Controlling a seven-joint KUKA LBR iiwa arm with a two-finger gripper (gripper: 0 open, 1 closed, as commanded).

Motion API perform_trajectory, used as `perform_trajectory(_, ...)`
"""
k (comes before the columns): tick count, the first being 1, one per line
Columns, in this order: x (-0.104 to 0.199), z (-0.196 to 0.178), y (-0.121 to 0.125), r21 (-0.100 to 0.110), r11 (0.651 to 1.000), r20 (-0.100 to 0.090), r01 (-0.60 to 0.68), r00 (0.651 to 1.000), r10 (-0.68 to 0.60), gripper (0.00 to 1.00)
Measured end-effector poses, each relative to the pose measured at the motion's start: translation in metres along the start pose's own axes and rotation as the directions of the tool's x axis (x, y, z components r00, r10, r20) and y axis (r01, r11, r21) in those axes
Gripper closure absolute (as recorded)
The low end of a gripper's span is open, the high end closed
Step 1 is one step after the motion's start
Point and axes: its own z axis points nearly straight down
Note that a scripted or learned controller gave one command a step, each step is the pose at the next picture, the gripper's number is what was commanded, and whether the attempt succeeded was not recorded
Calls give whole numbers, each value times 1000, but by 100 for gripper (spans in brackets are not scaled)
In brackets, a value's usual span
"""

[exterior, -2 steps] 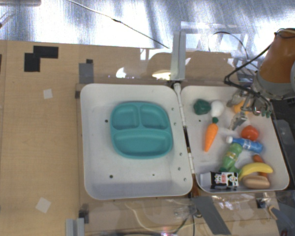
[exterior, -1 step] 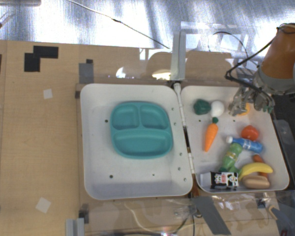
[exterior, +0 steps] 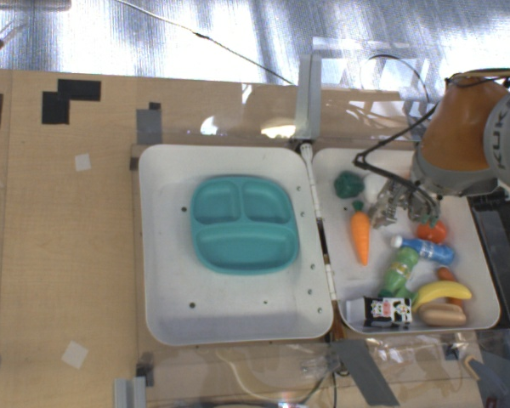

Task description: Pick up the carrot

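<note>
An orange carrot (exterior: 360,237) with a green top lies in the right bin (exterior: 348,291), near its left wall, pointing toward the front. My gripper (exterior: 389,210) hangs just right of the carrot's upper end, beside it rather than around it. Nothing shows between its metal fingers. The grey arm with its orange band (exterior: 464,134) comes in from the right above the bin's back corner.
The right bin also holds a dark green vegetable (exterior: 350,184), a red-orange item (exterior: 432,230), a blue bottle (exterior: 428,250), a green bottle (exterior: 399,271), a banana (exterior: 442,293), a bread roll (exterior: 443,314) and a black carton (exterior: 387,310). A teal divided plate (exterior: 243,224) sits in the left bin (exterior: 170,304).
</note>
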Motion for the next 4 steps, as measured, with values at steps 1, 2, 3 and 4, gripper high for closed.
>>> perform_trajectory(1, 0, 0, -2, 1, 1000, 0, -2, 1000, 2, 0)
perform_trajectory(2, 1, 1, 63, -1, 998, 1, -58, 998, 58, 0)
perform_trajectory(3, -32, 2, 3, 2, 979, 0, 202, 979, -202, 0)
perform_trajectory(4, -13, 1, 28, 1, 995, 0, 102, 995, -102, 0)
